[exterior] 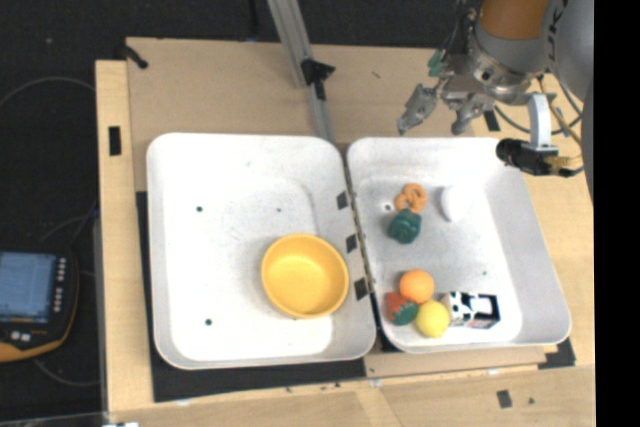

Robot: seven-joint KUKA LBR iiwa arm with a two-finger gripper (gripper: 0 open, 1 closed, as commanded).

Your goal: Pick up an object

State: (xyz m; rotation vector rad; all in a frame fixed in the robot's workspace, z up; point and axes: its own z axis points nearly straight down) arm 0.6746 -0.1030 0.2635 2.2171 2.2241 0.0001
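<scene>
The hand [438,116] is seen at the upper right of the frame, above the far rim of the right bin [520,215], its fingers spread apart with nothing between them. Lower in that bin an orange ball [417,286], a yellow ball [433,319] and a green toy [404,228] are found. A yellow bowl [304,275] is seated in the left bin [200,185] on the worktop [200,90].
</scene>
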